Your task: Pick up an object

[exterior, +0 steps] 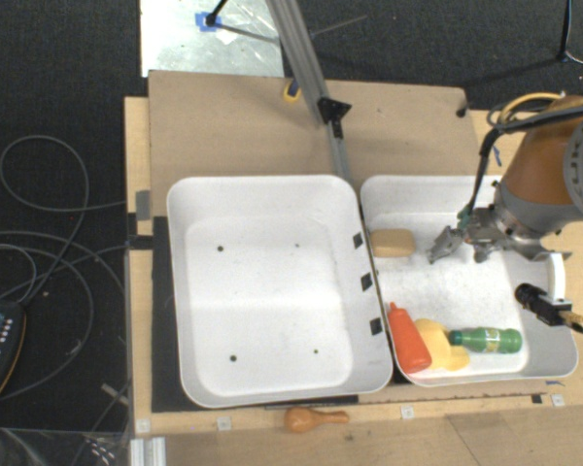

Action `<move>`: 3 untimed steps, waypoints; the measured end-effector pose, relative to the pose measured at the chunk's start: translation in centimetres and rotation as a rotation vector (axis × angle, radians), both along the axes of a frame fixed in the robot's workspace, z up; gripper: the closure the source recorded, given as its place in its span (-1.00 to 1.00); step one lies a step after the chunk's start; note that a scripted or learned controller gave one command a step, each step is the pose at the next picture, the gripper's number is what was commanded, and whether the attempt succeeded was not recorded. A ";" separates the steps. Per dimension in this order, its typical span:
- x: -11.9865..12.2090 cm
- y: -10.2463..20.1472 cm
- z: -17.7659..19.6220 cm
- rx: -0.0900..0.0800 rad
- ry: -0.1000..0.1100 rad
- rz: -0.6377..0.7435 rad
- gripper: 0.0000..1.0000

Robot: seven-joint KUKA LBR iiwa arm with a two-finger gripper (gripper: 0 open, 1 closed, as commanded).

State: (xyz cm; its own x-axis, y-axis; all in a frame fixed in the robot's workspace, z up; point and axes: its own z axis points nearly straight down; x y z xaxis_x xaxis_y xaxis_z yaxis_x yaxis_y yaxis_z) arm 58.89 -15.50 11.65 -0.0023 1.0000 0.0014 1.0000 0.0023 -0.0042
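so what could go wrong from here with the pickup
1. The gripper sits over bare bin floor in the right bin, between the tan block and the bottles, so a straight descent might grab nothing.
2. The orange bottle, yellow toy and green bottle lie bunched together near the bin's front wall; a grasp there could knock neighbours or hit the wall.
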 end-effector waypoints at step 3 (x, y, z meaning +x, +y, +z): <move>0.8 -0.8 14.4 -0.004 -0.014 0.003 1.00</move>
State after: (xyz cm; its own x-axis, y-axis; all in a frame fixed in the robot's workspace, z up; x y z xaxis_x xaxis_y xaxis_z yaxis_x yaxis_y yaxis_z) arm 59.72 -16.28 26.09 -0.0054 1.0000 -0.0029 0.9999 0.0054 0.0096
